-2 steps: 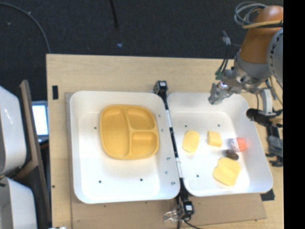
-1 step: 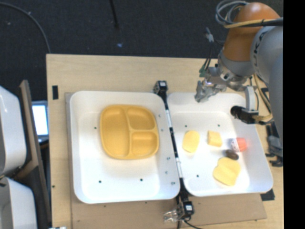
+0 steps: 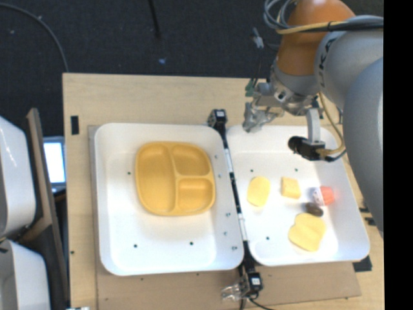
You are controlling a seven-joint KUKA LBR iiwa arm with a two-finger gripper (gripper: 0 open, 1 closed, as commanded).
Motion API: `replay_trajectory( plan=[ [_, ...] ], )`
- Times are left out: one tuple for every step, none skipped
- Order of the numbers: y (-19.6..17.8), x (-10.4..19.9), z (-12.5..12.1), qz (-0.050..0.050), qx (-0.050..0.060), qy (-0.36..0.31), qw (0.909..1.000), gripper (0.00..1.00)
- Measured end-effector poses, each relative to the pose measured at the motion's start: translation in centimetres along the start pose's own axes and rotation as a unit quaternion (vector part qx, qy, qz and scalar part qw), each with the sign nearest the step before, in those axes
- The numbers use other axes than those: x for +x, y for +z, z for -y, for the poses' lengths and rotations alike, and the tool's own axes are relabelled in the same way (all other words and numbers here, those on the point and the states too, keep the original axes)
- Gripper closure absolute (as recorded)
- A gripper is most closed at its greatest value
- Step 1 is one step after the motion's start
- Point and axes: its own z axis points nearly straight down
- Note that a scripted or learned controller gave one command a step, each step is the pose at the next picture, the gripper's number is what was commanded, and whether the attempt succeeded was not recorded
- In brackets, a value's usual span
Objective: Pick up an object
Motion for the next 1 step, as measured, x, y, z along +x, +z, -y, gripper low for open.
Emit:
replay_trajectory(
  plan=[
    [-1.36, 5.16, 0.09, 0.000, 0.000, 0.000, 1.0000, 1.00]
  ],
)
